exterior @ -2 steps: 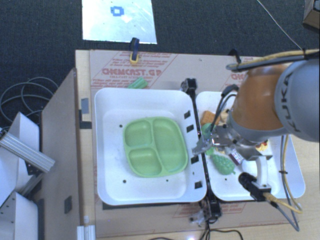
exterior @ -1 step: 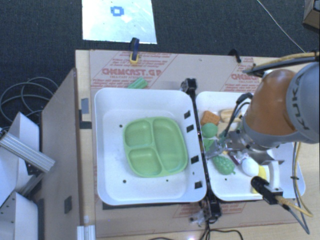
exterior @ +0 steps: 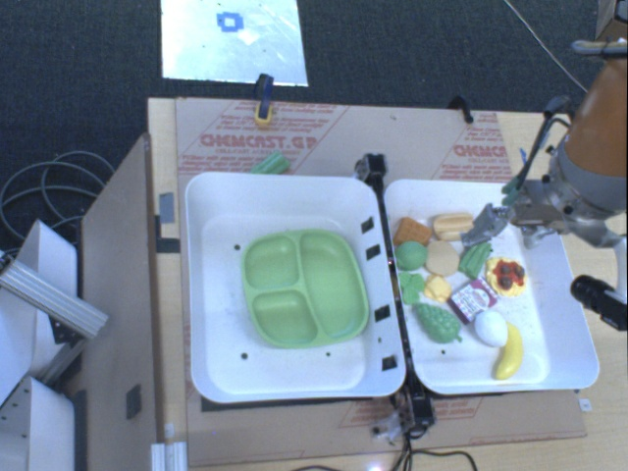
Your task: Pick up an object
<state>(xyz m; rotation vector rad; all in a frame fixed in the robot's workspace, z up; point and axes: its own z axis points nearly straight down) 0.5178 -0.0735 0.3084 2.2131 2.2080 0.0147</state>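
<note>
Hand [exterior: 488,226] low over right bin [exterior: 569,361], above green toy [exterior: 476,259], finger gap unclear

arm [exterior: 601,135] cut off at right edge

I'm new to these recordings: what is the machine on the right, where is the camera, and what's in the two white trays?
One camera looks down at a slant on a bench with two white bins. The arm, grey with an orange band, reaches in from the right; its gripper hangs over the right bin. That bin holds toy food: a banana, an egg, a bread roll, green vegetables and more. The left bin holds a green divided plate. I cannot tell whether anything is held.
</note>
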